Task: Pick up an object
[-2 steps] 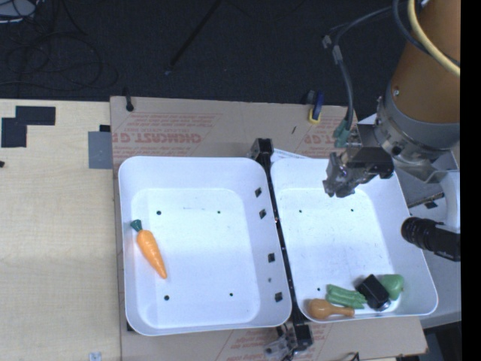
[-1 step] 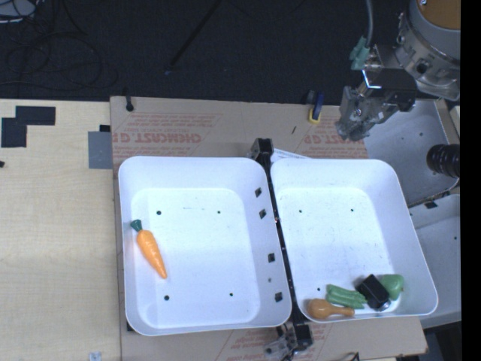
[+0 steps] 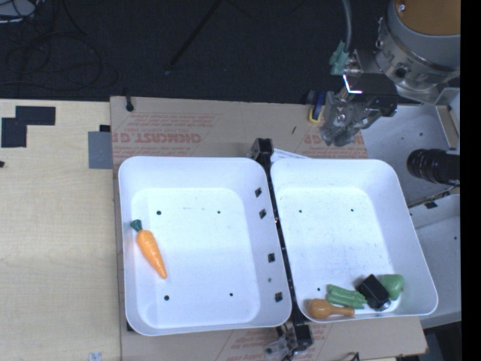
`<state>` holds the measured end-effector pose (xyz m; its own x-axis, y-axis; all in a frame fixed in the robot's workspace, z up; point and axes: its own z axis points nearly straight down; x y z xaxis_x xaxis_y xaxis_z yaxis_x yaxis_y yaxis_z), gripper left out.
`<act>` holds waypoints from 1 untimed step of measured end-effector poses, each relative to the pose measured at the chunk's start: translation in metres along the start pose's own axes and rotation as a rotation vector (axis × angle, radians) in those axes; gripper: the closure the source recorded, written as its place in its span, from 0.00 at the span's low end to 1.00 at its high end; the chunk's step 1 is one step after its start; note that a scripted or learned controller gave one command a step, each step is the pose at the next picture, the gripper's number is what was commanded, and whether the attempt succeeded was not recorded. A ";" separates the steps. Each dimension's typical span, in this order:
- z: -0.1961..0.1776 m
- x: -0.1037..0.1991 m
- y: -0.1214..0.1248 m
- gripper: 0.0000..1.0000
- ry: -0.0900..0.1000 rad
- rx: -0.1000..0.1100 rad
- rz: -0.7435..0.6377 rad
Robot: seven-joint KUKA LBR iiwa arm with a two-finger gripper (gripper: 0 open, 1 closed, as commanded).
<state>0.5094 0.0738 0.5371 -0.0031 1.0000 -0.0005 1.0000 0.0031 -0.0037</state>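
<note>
Carrot [image 3: 151,253] in left bin [image 3: 188,173], toys in right bin's [image 3: 338,173] near corner, pincer [image 3: 340,132] above far rim, grip unclear, cardboard-covered tabletop [image 3: 52,224].

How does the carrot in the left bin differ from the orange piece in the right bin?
The carrot is bright orange with a green top; the orange piece is duller and pear-shaped. The carrot lies alone by its bin's left wall; the orange piece sits at the front edge, next to a green item. Both lie flat.

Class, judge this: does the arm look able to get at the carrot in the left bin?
Probably yes. The carrot lies alone on open bin floor, nothing over it; the pincer hangs beyond the right bin.
</note>
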 end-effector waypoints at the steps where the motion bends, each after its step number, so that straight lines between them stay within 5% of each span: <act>1: 0.138 -0.004 0.030 1.00 -0.003 0.014 0.004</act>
<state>0.5388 0.0702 0.3994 0.0010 1.0000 -0.0039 0.9998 -0.0010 -0.0180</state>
